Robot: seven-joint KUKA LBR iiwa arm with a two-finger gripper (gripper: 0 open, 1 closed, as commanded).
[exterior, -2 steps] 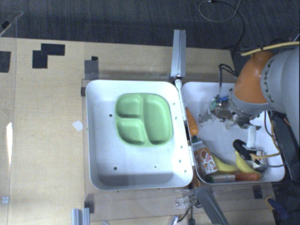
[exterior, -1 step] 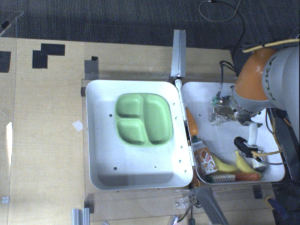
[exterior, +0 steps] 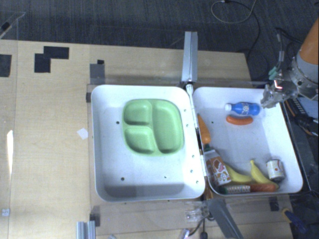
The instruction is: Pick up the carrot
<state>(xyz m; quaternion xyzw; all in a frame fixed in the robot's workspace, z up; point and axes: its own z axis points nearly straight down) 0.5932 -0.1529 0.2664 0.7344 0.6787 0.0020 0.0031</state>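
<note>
Gripper (exterior: 273,94) over right bin's (exterior: 291,148) far right corner, just beside blue bottle (exterior: 244,108); finger state impossible to tell. Carrot (exterior: 203,130) lying against same bin's left wall, well apart from gripper. Green divided plate (exterior: 153,126) in left bin (exterior: 107,148).

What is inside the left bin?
The left bin holds a green divided plate with three compartments, nothing in them. The carrot lies in the right bin. Anything under the plate is hidden.
</note>
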